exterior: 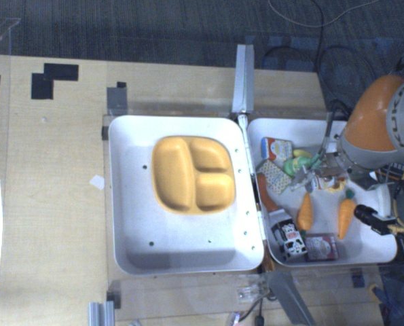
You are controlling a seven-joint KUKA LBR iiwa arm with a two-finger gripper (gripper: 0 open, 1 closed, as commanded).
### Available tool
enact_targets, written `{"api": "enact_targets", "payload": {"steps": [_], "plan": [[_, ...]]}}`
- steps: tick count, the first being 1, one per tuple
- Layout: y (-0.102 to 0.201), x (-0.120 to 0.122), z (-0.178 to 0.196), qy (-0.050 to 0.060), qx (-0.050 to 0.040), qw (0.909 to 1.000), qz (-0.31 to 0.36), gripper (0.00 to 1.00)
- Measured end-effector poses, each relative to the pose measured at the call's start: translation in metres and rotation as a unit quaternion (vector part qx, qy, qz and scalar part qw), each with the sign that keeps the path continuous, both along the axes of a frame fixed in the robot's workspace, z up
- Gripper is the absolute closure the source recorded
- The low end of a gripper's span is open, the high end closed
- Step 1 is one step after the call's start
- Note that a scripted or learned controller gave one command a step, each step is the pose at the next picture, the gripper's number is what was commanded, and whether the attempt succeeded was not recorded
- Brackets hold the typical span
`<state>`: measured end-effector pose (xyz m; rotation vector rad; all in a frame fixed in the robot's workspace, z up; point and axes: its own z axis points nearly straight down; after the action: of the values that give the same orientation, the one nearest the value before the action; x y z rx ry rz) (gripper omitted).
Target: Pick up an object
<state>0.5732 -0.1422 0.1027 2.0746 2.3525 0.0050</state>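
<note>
Clutter filled the right bin (385, 250): two orange carrots (305, 213) lay near the middle, one beside the other, with a printed packet (276, 149) and a green and yellow toy (298, 160) toward the far left corner, a patterned cloth piece (275, 176) below them, a small black and white item (290, 239) and a reddish packet (321, 247) along the near wall. My end effector (310, 179) hung low over the middle of that pile, just above the left carrot; I could not tell how it stood or whether it had anything. The left bin (130, 202) held a yellow divided tray (191, 174). Both bins sat on the desk (45, 202).
</note>
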Motion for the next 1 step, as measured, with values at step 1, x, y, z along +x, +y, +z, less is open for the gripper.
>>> {"api": "enact_targets", "payload": {"steps": [1], "plan": [[0.0241, -0.0526, -0.0119, -0.007, -0.0019, 0.9967, 0.081, 0.00]]}}
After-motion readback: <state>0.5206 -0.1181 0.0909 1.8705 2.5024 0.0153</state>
